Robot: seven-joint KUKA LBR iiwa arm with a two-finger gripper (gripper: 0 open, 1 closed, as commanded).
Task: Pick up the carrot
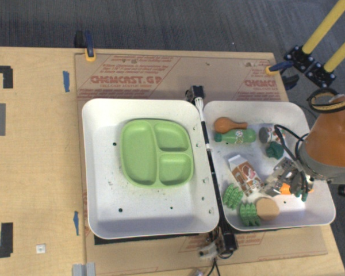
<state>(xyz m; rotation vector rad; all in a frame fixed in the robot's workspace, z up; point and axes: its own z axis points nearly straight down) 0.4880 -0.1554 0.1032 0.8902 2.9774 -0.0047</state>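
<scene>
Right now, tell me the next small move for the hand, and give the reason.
Probably a short, straight drop onto the carrot, with no sideways shift. The hand sits low in the right bin, directly over the carrot, and a patch of orange shows beneath it. The snack packet lies close beside it, so drifting that way would likely nudge it.

I see the carrot (283,188) as a small orange piece in the right bin, toward its near right part. Most of it is hidden under the gripper hardware, so I cannot tell its shape or how it lies. It sits just right of a snack packet and beyond a tan round item.
</scene>
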